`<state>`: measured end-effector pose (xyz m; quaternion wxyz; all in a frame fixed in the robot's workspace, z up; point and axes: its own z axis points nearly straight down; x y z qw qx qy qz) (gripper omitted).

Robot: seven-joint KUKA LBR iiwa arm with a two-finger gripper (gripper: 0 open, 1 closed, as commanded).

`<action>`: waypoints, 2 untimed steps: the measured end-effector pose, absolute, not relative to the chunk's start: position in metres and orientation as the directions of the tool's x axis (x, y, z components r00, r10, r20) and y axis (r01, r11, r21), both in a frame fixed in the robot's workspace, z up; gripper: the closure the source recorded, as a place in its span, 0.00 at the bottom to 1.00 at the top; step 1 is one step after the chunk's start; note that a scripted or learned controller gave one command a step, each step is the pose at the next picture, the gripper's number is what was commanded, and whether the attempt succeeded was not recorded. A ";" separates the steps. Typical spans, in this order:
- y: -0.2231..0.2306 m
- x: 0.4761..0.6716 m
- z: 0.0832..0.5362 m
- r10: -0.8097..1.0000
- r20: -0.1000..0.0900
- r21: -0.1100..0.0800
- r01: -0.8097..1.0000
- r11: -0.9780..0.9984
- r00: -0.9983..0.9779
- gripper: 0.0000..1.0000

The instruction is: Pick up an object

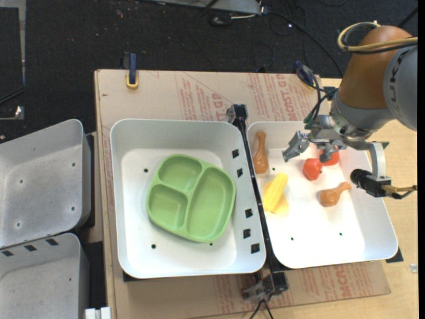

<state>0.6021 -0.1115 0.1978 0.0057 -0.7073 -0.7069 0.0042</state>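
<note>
While the red toy (313, 169) lies on the floor of the right bin (345, 244), near its far edge, nothing has been lifted yet. The gripper (311, 146) hangs just above and beside it, fingers spread apart and holding nothing, so lowering, closing and lifting all remain. A brown drumstick (332, 194) lies just nearer than the toy, a yellow corn cob (275, 191) sits by the bin's left wall, and another drumstick (260, 153) rests in the far-left corner. A green divided plate (191, 197) fills the left bin (133, 178).
</note>
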 end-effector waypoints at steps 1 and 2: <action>-0.111 0.605 0.204 1.000 0.000 -0.003 1.000 0.001 -0.001 0.00; -0.118 0.601 0.156 1.000 0.001 -0.007 1.000 -0.002 0.002 0.00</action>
